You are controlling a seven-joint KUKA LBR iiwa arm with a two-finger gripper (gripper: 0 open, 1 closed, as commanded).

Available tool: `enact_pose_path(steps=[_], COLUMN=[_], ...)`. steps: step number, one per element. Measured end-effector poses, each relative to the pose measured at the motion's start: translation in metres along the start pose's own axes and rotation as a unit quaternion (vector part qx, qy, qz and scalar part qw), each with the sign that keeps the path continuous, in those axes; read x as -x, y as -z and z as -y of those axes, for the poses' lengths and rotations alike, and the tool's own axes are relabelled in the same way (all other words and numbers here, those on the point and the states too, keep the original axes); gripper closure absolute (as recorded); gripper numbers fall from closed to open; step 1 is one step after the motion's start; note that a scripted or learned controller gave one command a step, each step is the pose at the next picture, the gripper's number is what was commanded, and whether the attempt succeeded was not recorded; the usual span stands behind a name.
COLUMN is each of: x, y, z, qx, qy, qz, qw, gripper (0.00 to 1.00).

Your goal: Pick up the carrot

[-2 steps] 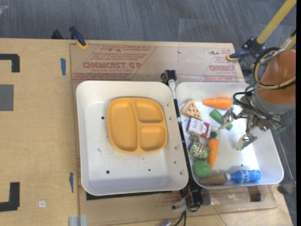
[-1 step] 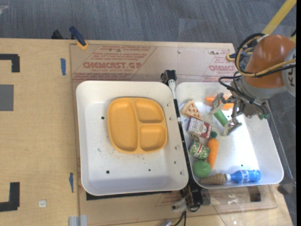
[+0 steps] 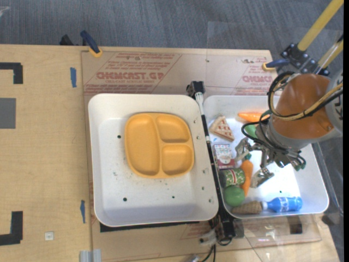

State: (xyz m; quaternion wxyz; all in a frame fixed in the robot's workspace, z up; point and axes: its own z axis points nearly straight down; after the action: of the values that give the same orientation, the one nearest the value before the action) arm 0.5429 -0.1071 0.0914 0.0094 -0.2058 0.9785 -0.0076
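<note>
Lying just left of the pincer (image 3: 260, 165) (fingers spread, holding nothing): carrot (image 3: 247, 174), long axis near-vertical.

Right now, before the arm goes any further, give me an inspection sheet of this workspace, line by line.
Surface: cardboard-covered bench bearing two white bins, left bin and right bin.
Job's things: carrot in the right bin, lying lengthwise just left of the gripper; a second orange carrot-like piece near the bin's far wall.
Clutter: yellow divided plate in the left bin; in the right bin a sandwich wedge, small carton, green can, green ball, blue bottle.
Grippers: gripper low over the right bin beside the carrot; nothing seen between its fingers.
Cables: black cables looped around the orange wrist band.
Surroundings: grey floor; blue clamps at the board's edge.
</note>
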Motion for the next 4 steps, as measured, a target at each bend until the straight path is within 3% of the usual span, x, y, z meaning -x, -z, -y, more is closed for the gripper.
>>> enact_pose_path(steps=[1,3,4], x=[-0.029,-0.040,-0.041], y=[0.001,0.004,0.004], z=[-0.014,-0.018,-0.016], qx=[-0.004,-0.007,-0.006], qy=[-0.072,-0.025,0.037], qz=[0.000,0.008,0.008], qw=[0.9974,0.9996,0.9993], gripper=[0.00,0.00,0.00])
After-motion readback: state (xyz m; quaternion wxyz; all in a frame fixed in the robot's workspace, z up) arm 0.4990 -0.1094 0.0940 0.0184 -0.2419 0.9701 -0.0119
